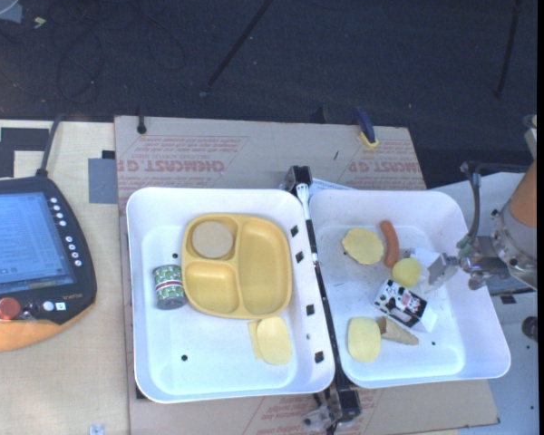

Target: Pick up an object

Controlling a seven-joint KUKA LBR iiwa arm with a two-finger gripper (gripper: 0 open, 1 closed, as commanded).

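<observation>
Camera view looks down on two shallow white plastic bins side by side: the left bin [154,352] and the right bin [476,352], both smooth and glossy.

Biggest thing in the left bin is a yellow divided tray [240,270], rigid moulded plastic with three hollows; a flat tan disc [211,239] lies in its far-left hollow. Just left of the tray stands a small green-banded can [169,286], hard and round. At the tray's near edge lies a pale yellow slab [273,340], probably light toy food.

The gripper [442,268] hangs over the right side of the right bin; its thin fingers look slightly parted with nothing between them. Nearest to it is a small yellow ball-like piece [406,272], likely light but smooth and prone to roll, so a pinch across its middle would suit. Just near of that lies a black-and-white printed packet [401,303], flat, and best taken by its edges. Also here: two yellow rounded pieces [363,246] [364,339], an orange-red sausage [391,240], and a tan wedge [400,333].
</observation>
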